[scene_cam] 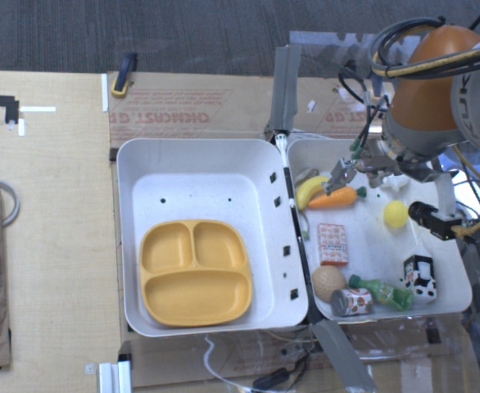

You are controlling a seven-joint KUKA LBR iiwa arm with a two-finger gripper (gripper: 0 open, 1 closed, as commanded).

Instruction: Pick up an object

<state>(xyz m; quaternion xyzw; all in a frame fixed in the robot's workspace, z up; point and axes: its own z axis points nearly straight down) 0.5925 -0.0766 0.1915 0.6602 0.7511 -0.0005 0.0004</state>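
A: What is nearest to us in the right bin (461,297)?

B: Along its near edge there is a small can (352,302), a round brown ball (328,282) just beside it, and a green bottle (382,291) lying on its side. A black and white toy cow (419,275) stands near the near right corner

A: And a bit farther back?

B: A small pink and white box (332,243) lies close to the left wall. A yellow lemon (396,214) sits more to the right

A: Where is the thing to pick up?

B: I think it is the toy carrot (339,196). It lies by the far left corner of the right bin, touching a banana (310,191). The carrot's long side runs left to right, with the green end toward the arm

A: Where is the gripper (343,173)?

B: Right over the carrot, just a little to the far side. I can't tell if it is spread or pinching, because it is small and dark there. The carrot looks like it lies on the bin floor, so I would not say it is held

A: What about the left bin (129,219)?

B: It holds a yellow plate with three parts (196,271), near its near left corner. Nothing lies on the plate
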